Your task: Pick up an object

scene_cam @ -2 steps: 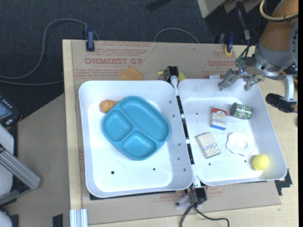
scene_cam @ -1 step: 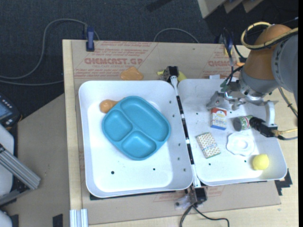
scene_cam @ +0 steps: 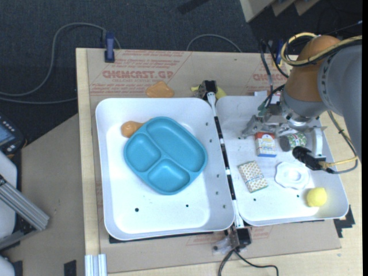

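Grey arm [scene_cam: 345, 73] with orange band [scene_cam: 307, 68] and yellow cable [scene_cam: 296, 39].

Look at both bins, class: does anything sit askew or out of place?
Yes. An orange object lies on the bench outside the bins, behind the left bin. In it, the blue divided tray sits turned at an angle to the walls, partly covering another orange item.

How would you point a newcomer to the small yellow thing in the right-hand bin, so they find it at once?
Start at the right bin, the one the grey arm reaches into. Go to its near right corner, past the patterned packet and the white round piece. There lies the yellow ball, the sole round, plain yellow thing in that bin, lying apart from the gripper.
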You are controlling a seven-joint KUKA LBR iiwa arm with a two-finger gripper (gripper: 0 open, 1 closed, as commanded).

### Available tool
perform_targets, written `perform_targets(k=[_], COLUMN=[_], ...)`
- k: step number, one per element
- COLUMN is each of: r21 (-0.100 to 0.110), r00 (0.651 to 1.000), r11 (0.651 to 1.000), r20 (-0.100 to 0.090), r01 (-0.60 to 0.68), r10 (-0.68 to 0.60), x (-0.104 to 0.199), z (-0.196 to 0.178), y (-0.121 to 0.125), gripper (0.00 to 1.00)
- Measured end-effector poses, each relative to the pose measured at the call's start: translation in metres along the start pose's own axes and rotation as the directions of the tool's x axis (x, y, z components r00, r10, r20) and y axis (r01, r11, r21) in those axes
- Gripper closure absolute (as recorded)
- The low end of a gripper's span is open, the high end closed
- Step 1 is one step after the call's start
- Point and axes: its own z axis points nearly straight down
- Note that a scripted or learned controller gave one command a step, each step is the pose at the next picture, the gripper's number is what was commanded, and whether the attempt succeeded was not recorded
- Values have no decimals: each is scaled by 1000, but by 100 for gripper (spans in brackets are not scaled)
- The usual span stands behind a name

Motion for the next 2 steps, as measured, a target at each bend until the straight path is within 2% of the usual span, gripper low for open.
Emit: perform_targets(k=[1, 2], r21=[-4, -7], r00=[1000, 1000], r11=[1000, 1000], r20=[1, -4], r01=[0, 7], r10=[0, -7], x=[-1, 100], z=[-12, -107], y=[1, -54], gripper=[100, 100])
